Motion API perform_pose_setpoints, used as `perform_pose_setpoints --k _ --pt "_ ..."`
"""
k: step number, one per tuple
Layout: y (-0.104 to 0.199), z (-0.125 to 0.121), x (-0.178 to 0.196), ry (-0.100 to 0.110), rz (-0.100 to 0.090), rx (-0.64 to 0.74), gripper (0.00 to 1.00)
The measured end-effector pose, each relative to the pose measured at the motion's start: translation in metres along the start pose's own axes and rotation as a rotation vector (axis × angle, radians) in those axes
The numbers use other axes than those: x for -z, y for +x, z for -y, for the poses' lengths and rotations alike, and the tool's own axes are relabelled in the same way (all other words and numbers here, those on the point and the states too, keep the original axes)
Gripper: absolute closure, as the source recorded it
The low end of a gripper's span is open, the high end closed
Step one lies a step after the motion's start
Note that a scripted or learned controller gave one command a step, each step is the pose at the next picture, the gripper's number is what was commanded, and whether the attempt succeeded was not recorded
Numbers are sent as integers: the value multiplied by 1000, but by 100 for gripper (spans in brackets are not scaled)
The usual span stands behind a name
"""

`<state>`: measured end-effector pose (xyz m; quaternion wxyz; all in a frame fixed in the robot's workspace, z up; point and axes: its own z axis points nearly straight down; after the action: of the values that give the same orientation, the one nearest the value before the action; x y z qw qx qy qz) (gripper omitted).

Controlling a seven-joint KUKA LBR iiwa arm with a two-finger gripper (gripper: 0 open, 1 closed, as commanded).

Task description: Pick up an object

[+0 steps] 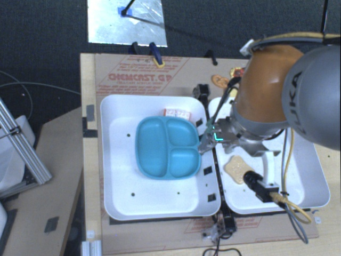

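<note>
A blue divided plate (166, 147) lies in the middle of the left bin (120, 196). Just behind it, a small white box with red print (177, 113) rests near the bin's far wall. A tan, toast-like piece (236, 168) sits in the right bin (314, 188), partly under the arm. My gripper (209, 141) hangs low over the divider between the two bins, right at the plate's right rim. The grey and orange wrist (266, 89) hides most of the right bin's far half.
A small orange item (219, 80) lies on the cardboard behind the right bin. A blue clip (155, 54) and a shiny metal sheet (127, 14) sit beyond the bins. An aluminium frame (21, 153) stands at the far left.
</note>
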<state>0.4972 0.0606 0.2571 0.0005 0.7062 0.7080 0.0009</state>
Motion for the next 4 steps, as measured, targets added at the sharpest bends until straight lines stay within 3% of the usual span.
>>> perform_pose_setpoints --k 1,2,3,4 --pt "0 -1 11 -3 -1 5 100" --pt "32 11 -22 3 0 4 100" --pt "138 11 -2 -3 -3 11 100" --pt "72 -5 66 -7 0 -7 100"
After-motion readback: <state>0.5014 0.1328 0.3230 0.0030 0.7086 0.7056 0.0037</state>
